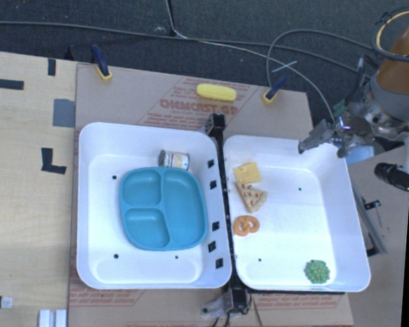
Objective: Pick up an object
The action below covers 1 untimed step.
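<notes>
- The right bin holds four small things: a yellow cheese block near its upper left corner, a tan wedge touching just below it, an orange pretzel a little lower again, and a green broccoli piece alone near the lower right corner, well apart from the other three.
- The cheese, wedge and pretzel line up close to the bin's left wall, beside the black clips that join the two bins.
- The gripper hovers over the right bin's upper right rim, pointing left and slightly down, well away from every piece.
- Nothing sits between its fingers; whether they stand wide or narrow I cannot tell from this angle.
- The arm comes in from the upper right, its orange band showing at the top corner, with grey cables looping off it.
- The left bin carries a blue divided plate, lying flat and a bit turned, with a small can on its side just above the plate's top edge.
- Both bins rest on a cardboard sheet, held by two clamps at the back.
- A yellow banana lies on the cardboard behind the bins, between the clamps.
</notes>
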Each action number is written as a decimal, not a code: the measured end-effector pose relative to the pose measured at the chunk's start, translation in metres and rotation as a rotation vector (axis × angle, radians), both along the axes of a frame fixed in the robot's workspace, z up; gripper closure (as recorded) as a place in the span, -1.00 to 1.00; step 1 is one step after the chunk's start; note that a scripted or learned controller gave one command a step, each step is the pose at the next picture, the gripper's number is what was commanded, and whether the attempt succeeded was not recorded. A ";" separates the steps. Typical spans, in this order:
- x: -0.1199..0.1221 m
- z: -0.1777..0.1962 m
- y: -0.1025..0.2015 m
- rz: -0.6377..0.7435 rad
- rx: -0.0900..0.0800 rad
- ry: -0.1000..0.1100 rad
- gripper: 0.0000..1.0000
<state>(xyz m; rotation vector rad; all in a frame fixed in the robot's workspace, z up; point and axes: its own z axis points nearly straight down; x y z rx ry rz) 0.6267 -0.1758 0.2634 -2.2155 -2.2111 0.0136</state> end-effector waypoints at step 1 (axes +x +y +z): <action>0.002 0.009 0.001 0.003 -0.003 -0.013 -1.00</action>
